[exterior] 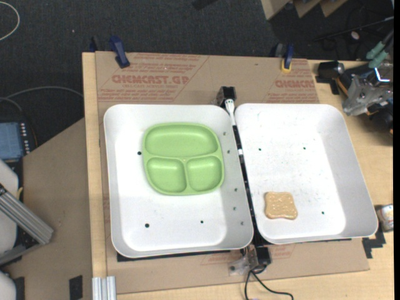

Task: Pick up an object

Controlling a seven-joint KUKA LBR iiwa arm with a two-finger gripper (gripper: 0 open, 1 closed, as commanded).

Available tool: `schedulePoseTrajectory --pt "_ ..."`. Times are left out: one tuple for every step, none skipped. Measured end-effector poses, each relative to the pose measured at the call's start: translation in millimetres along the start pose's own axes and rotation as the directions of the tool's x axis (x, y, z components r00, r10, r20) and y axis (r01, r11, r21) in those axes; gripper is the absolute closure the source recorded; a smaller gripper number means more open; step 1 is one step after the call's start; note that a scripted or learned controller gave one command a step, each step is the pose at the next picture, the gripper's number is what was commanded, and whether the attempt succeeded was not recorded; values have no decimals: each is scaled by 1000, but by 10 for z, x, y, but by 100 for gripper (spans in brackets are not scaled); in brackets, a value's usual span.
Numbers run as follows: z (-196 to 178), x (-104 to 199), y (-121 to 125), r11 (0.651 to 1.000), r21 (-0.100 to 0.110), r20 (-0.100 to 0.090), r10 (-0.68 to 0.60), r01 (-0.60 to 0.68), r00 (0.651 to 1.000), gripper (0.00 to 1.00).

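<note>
The two white bins, the left bin (125, 217) and the right bin (325, 136), look like smooth moulded plastic with a soft sheen; the right one is flecked with fine dark specks. In the left bin the green divided plate (183, 158) seems matt plastic, smooth and even in colour. In the right bin the tan toast-shaped piece (280, 205) has a rough, porous-looking surface. Under the bins lies a brown sheet (162, 74) with a dull, paper-like face and red print. Beyond the sheet the dark floor (125, 11) looks like coarse carpet.
</note>
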State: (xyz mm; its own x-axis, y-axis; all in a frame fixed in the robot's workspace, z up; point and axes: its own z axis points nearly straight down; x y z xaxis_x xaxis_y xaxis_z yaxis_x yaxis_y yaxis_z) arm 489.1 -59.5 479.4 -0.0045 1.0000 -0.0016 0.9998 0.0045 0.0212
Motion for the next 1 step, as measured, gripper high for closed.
schedulePoseTrajectory --pt "1191 293 -136 999 34 -3 2 -2 1000 100"
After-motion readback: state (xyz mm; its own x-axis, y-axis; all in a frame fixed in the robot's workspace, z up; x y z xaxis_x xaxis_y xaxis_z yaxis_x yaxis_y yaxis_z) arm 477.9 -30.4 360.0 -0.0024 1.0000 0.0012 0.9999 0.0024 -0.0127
